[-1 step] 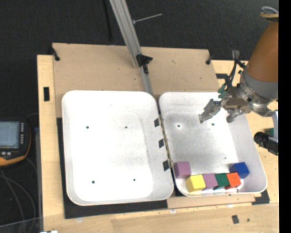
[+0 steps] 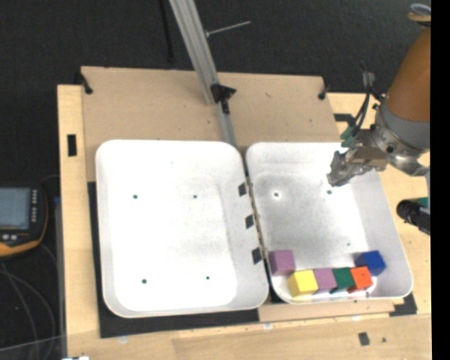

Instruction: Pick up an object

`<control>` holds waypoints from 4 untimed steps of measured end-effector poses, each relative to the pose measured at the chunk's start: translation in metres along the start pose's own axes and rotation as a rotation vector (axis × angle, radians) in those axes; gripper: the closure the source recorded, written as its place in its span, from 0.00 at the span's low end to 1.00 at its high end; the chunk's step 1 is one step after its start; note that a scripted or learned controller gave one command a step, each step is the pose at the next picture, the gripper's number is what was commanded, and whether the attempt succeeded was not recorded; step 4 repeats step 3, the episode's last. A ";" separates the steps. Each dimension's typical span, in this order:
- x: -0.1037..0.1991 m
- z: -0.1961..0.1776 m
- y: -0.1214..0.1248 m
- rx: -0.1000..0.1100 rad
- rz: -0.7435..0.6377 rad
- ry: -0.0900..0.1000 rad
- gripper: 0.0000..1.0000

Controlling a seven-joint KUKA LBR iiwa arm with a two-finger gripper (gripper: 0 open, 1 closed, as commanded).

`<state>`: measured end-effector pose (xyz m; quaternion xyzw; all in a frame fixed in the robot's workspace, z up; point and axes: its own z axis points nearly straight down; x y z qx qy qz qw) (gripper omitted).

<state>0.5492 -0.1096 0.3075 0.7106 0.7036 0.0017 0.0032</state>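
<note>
The arm [image 2: 409,88] enters from the right side of the camera view, its orange band above a grey wrist. The gripper [image 2: 339,172] hangs over the upper right part of the right bin [image 2: 300,156], pointing down and to the left. Nothing is visible between its fingertips. The fingers appear as one dark blurred mass, so whether they are parted or closed cannot be determined.

All task objects lie well apart from the gripper, below it in the view, along the near edge of the right bin:

- A purple block [image 2: 282,260] sits furthest to the left of the gripper, slightly above the others.
- A yellow block [image 2: 303,282] lies just below and right of the purple block, apparently touching it.
- A second purple block [image 2: 325,278] sits beside the yellow block.
- A green block [image 2: 343,277] follows to the right.
- An orange block [image 2: 361,277] sits beside the green block.
- A blue block [image 2: 371,261] lies just above the orange block, almost directly below the gripper, somewhat to its right.

The left bin [image 2: 172,223] lies to the left of the gripper, beyond the dividing edge where both bins meet. A metal strut [image 2: 199,43] runs diagonally from the top of the view down to that dividing edge, up and left of the gripper. A handheld device [image 2: 11,216] with a screen rests far to the left, off the bench [image 2: 202,103]
</note>
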 end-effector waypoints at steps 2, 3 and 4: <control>0.147 -0.008 0.012 0.003 -0.019 0.005 1.00; 0.162 -0.012 -0.009 0.007 -0.016 0.003 1.00; 0.162 -0.012 -0.009 0.007 -0.016 0.003 1.00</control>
